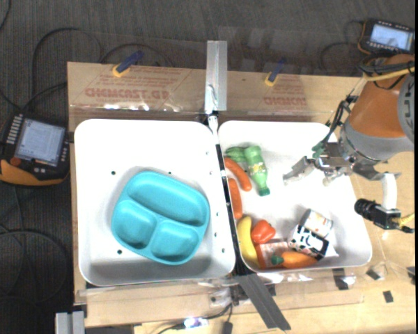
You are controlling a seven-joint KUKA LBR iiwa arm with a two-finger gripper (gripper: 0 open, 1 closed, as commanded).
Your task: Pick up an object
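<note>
My gripper hangs over the upper right part of the right bin, open with nothing between its fingers. A green bottle lies to its left, beside an orange carrot-like piece and a second orange piece along the bin's left wall. At the bin's front lie a yellow banana, a red pepper, an orange carrot and a black-and-white box. The box sits below the gripper, apart from it.
The left bin holds a teal divided plate. A metal post stands at the back between the bins. Bare white floor shows in the middle of the right bin, under the gripper.
</note>
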